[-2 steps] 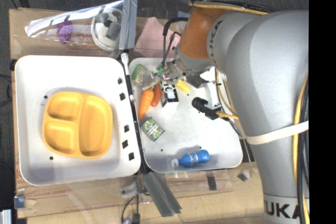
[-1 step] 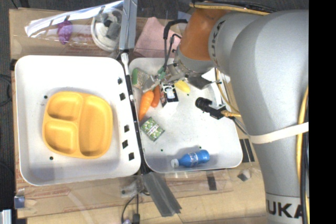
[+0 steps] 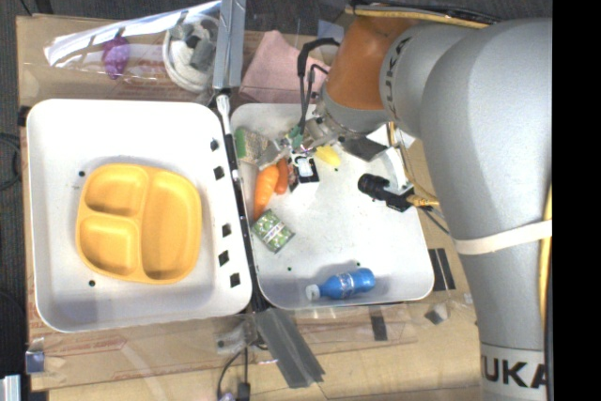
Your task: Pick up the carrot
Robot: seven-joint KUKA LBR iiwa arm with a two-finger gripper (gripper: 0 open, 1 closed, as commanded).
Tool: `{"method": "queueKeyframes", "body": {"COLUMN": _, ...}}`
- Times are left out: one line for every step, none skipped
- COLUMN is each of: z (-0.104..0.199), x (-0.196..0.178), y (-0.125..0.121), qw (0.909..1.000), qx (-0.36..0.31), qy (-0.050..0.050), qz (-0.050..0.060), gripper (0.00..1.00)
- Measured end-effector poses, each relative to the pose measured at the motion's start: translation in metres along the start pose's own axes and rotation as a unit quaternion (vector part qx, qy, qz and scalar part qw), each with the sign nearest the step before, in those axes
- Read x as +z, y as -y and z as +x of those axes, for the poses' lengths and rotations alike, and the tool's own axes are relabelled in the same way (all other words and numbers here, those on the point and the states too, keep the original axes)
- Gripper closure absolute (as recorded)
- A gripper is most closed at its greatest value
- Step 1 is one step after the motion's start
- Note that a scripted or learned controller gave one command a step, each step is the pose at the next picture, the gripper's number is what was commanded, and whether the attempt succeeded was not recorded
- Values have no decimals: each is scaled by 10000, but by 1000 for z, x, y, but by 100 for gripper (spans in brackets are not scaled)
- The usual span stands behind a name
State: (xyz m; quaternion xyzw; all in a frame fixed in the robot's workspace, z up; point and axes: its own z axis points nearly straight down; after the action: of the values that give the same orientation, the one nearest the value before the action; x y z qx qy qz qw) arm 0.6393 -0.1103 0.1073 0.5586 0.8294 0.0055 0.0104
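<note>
Two bins on my feed, and the carrot is in the right bin. It's lying slantwise just beside that bin's left wall, a bit above centre frame.

Gripper sits right at the carrot's upper-right end, touching or as good as; I honestly can't tell which from this angle. Same goes for whether it's released or clenched. The wrist hides that, and I'm not going to claim a grab since I see nothing clearly pinched.

Makes sense that it sits at that end, I reckon. The arm reaches in from the right of frame, and the wall crowds the carrot's other side, so the upper-right tip is the open one.

Clutter's tight though. A green packet sits just below the carrot's lower end, a small yellow bit is just right of the gripper, and a blue bottle lies well apart near the bottom edge. Left bin holds a yellow plate, out of the way.

My guess: we're at the grasp attempt, nothing lifted yet.
</note>
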Motion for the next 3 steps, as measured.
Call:
{"method": "queueKeyframes", "body": {"z": 15, "x": -2, "y": 14, "qw": 9995, "qx": -302, "qy": 56, "qz": -55, "gripper": 0}}
{"method": "queueKeyframes", "body": {"z": 14, "x": -1, "y": 11, "qw": 9999, "qx": -87, "qy": 42, "qz": -45, "gripper": 0}}
{"method": "queueKeyframes", "body": {"z": 14, "x": -13, "y": 9, "qw": 9999, "qx": -104, "qy": 37, "qz": -50, "gripper": 100}}
